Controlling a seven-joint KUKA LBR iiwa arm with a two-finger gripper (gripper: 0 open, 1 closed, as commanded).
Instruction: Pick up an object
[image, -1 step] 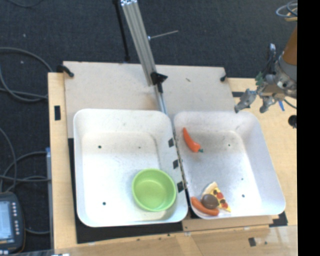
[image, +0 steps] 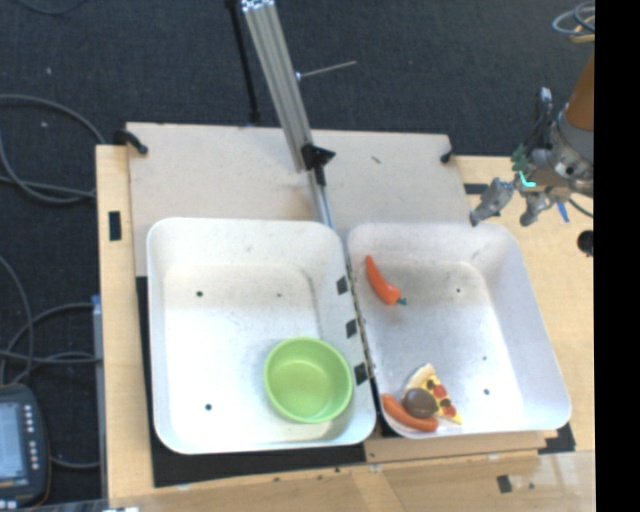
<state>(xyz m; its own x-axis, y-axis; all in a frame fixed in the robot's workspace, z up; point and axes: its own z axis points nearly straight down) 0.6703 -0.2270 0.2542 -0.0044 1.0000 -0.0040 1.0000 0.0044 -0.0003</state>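
Observation:
An orange carrot (image: 381, 281) with a green tip lies in the upper left of the right bin (image: 510, 330). A pizza slice (image: 438, 388) on a white plate rests at that bin's front left corner, with a brown sausage-like piece (image: 409, 412) beside it. A green bowl (image: 308, 379) stands in the front right of the left bin (image: 200, 340). My gripper (image: 508, 205) hangs beyond the right bin's far right corner, above the bench, with its two fingers spread apart and nothing between them.
A slanted aluminium post (image: 285, 95) rises from the bench behind the bins. Cables lie on the dark floor at the left. A small screen (image: 20, 445) sits at the lower left.

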